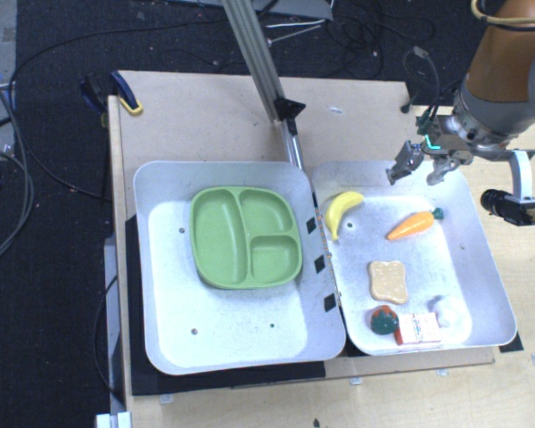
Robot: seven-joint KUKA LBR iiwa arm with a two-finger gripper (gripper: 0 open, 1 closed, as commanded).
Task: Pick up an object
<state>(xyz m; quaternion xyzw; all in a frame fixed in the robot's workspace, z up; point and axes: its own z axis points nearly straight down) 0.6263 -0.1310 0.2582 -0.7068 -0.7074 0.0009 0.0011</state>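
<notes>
Pincer (423, 164): above the right bin's far rim, at about 1 o'clock from that bin's centre; fingers spread apart with nothing between them, so ready for a grasp, not carrying.
Arm (504, 61): in from the right, orange band above the wrist, tilted down toward the right bin.
Right bin (486, 266): all loose items gathered here, hence the likely working side.
Carrot (411, 226): at 6 o'clock from the pincer, near it, lying slantwise; probably the closest candidate for picking.
Banana (341, 210): at 10 o'clock in the right bin, just beside the wall shared with the left bin; curved, harder to straddle so close to the wall.
Bread (388, 281): flat at bin centre; low profile, likely awkward for two fingers.
Tomato (383, 320): at 6 o'clock in the bin, touching or just beside the carton.
Carton (418, 328): red and white, on its side near the front rim.
Left bin (160, 328): green plate (246, 237) only, three compartments, all bare; too broad for the pincer.
Desk (196, 114): under both bins.
Step judged: descent toward an item not yet made.
</notes>
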